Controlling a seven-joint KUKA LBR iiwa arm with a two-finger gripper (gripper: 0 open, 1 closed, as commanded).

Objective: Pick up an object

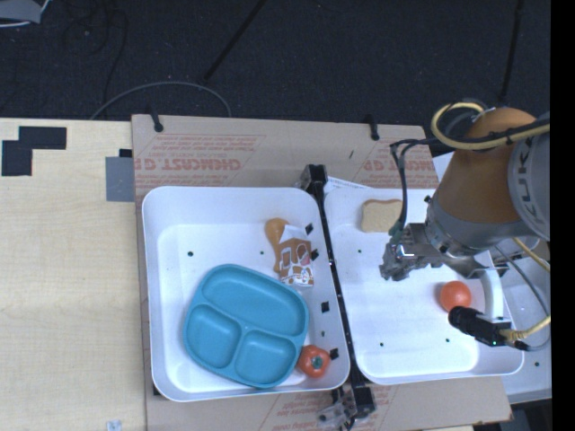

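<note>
A: Start at the left. What is on the counter (63, 268)?

B: Pale wood, with two shallow white bins side by side on a cardboard sheet (234, 155). In the left bin (162, 241) lies a blue divided plate (244, 323) with three compartments, tilted toward the near right corner.

A: Anything else in that bin?

B: Just past the plate's far edge there is a small printed packet (295, 263), with a tan, bread-coloured piece (276, 230) touching its upper side. At the near right corner, just beside the plate's rim, sits a small red tomato-like object (314, 361).

A: And the right bin (404, 357)?

B: A slice of toast-like food (381, 215) lies near its far wall. An orange-red ball (455, 294) sits toward the right side, just beside a black part of the arm's fittings.

A: Where is the arm?

B: It reaches in from the right, its orange band above the wrist. The jaws (396, 260) hang over the middle of the right bin, between the toast and the ball, close to neither.

A: Open or closed? Holding anything?

B: I cannot tell how far apart they stand; the dark metal parts blur together. Nothing shows between them.
</note>
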